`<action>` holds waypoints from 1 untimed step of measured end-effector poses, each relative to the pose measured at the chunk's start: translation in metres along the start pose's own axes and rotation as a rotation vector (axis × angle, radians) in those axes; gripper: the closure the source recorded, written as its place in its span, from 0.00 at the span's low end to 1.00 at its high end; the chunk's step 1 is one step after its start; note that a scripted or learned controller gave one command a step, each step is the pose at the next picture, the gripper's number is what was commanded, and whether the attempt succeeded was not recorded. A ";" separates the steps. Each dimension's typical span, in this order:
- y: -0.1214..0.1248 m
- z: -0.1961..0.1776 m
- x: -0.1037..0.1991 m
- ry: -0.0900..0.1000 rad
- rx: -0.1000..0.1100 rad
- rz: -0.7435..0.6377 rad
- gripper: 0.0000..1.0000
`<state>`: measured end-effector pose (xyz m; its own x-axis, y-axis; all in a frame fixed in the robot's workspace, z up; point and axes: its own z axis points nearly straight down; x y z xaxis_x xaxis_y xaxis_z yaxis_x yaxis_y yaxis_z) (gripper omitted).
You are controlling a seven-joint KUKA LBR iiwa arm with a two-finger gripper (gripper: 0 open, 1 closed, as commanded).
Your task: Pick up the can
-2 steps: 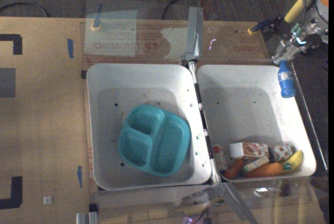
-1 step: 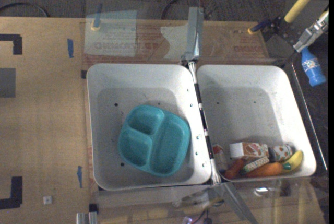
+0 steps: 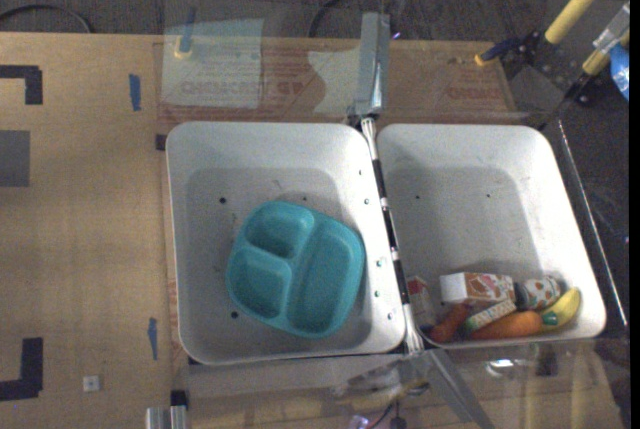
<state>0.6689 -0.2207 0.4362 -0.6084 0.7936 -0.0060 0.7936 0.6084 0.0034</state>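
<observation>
The can point(image 3: 540, 291) lies near the front wall of the right bin point(image 3: 470, 157), between the small carton point(image 3: 480, 286) and the banana point(image 3: 566, 307). I can't tell my gripper's state. I'd descend straight, straddling only the can.

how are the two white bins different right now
The left bin holds a single teal divided tray lying flat near its middle; the right bin holds a cluster of small toy foods, among them a banana and a carrot, crowded along its near edge. Both bins are shallow, white and sit side by side.
</observation>
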 end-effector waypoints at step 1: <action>0.001 0.000 0.002 0.001 0.001 -0.082 1.00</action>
<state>0.6686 -0.2188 0.4358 -0.6716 0.7409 -0.0048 0.7409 0.6716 0.0016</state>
